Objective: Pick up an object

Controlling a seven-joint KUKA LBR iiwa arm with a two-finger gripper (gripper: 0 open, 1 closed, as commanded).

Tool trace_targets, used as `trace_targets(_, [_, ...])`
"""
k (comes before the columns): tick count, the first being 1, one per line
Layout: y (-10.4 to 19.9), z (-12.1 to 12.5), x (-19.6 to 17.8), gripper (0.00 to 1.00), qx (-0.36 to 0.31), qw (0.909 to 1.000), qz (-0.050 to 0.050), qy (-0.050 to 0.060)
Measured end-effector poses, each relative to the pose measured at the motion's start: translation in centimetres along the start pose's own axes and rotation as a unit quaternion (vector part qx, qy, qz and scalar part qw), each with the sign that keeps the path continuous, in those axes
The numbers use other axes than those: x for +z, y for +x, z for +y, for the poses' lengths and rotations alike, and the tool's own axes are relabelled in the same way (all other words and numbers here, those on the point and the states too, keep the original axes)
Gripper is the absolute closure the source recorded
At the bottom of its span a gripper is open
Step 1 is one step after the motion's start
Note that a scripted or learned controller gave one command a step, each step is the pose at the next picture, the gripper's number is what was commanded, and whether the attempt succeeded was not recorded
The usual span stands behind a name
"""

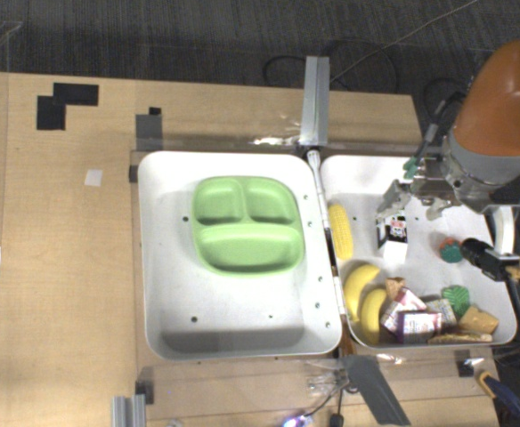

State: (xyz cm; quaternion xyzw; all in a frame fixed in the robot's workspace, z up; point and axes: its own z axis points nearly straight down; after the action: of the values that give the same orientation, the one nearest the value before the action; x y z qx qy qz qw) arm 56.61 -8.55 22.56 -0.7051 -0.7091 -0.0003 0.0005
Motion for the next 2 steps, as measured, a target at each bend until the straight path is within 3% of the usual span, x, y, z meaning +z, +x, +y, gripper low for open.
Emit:
trace_targets(1, [-4.2,0.57,11.95,0.0,-0.059,0.9983,0.0,0.0])
trace_targets(2, [-4.15,0.76,11.07,1.0,-0.059,0.9983,0.0,-0.001])
